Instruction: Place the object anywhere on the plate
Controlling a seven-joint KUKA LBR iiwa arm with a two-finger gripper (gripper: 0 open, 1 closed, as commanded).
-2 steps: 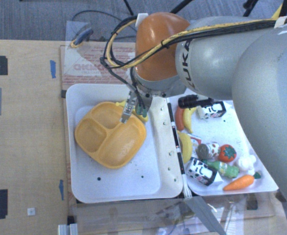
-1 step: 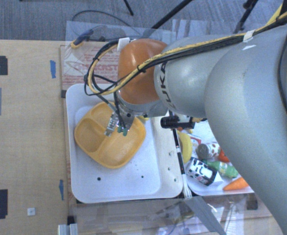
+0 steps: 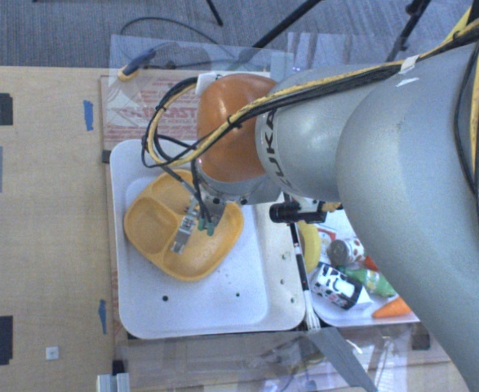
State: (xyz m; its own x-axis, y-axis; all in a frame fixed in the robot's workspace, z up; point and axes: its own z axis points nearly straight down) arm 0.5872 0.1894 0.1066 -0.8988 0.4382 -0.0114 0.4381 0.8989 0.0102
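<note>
Camera view: jaws (image 3: 197,225) hang over the yellow plate (image 3: 153,219); their state and any object unclear.

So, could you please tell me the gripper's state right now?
Gripper: over the yellow divided plate; whether it is open, closed or holding anything cannot be told.

Right bin (image 3: 288,296) contents half hidden by arm (image 3: 370,145)

One fixed camera above the table (image 3: 43,219), looking down at a slant, close over both bins (image 3: 141,300); my arm (image 3: 370,153) enters from right.
</note>
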